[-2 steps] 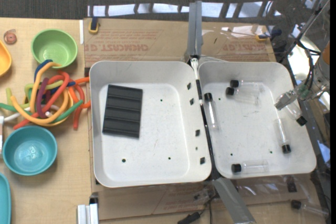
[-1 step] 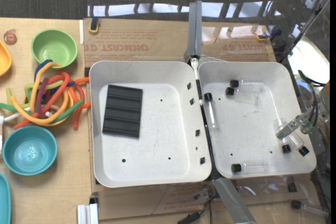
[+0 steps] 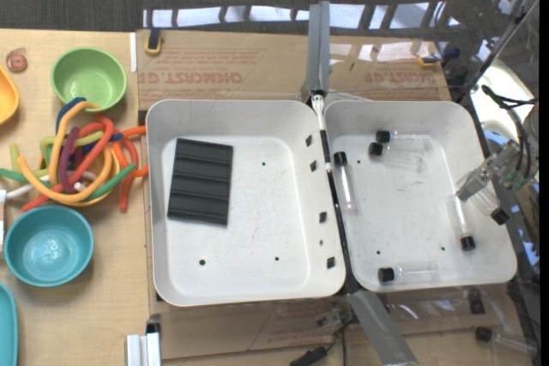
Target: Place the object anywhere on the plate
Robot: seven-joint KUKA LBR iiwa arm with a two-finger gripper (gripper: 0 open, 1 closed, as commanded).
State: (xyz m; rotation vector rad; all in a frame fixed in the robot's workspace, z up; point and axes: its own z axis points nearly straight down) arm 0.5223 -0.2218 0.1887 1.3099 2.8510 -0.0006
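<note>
The gripper (image 3: 487, 176) appeared as a pale grey, partly blurred shape over the rim of the right bin (image 3: 420, 111), at about 3 o'clock of that bin. Whether it was open or closed on something, I could not tell. Nearest to it lay a clear tube with a black cap (image 3: 464, 227), just beside it toward 7 o'clock, along the right wall of the bin; I could not tell if they were touching. Three more clear tubes lay in the same bin: one near the wall at 12 o'clock (image 3: 396, 143), one along the wall at 9 o'clock (image 3: 344, 181), and one near the wall at 6 o'clock (image 3: 405, 274). All three were well apart from the gripper. The flat black ribbed plate (image 3: 201, 182) lay in the left bin (image 3: 232, 291), toward 9 o'clock of it, far from the gripper at its 9 o'clock side, and no tube was on it. On the wooden table (image 3: 111, 321) at 9 o'clock of the left bin stood a green bowl (image 3: 88, 80) and a blue bowl (image 3: 48, 245), with a heap of coloured cords (image 3: 81, 159) between them.
</note>
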